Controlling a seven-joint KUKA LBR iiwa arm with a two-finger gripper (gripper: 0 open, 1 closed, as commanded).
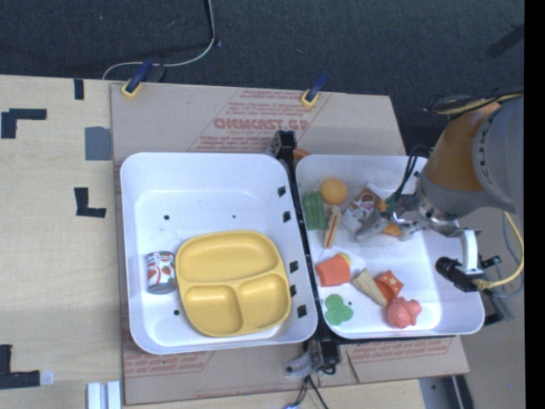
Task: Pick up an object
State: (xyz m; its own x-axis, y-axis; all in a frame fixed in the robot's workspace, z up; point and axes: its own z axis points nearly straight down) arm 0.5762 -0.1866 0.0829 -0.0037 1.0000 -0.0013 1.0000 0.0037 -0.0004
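The arm (477, 164) is reaching in from the right over the right bin (426, 170), its orange band showing above the wrist. The gripper (375, 224) is sitting low in the bin's upper middle, pointing left, right by a small brown and white item (364, 201). Whether the gripper is open or closed, or has hold of anything, I cannot tell; the metal parts are blurring into the clutter.

Several toys are lying in the right bin. An orange ball (334, 191) is resting near the top left corner, with a green piece (313, 210) just beside it along the left wall and a thin stick (330, 228) lying next to that. An orange block (333, 271) is sitting near the left wall, lower down. A cream wedge (370, 288) is lying near the middle, touching a red piece (388, 283). A pink toy (402, 312) is sitting near the bottom edge, and a green leafy shape (338, 311) is lying at the bottom left corner.

In the left bin (204, 170), a yellow divided tray (232, 281) is filling the lower right part, and a can (159, 272) is lying just beside its left edge, near the bin's left wall.

Both bins are sitting on a cardboard sheet (255, 118) clamped at its top edge.
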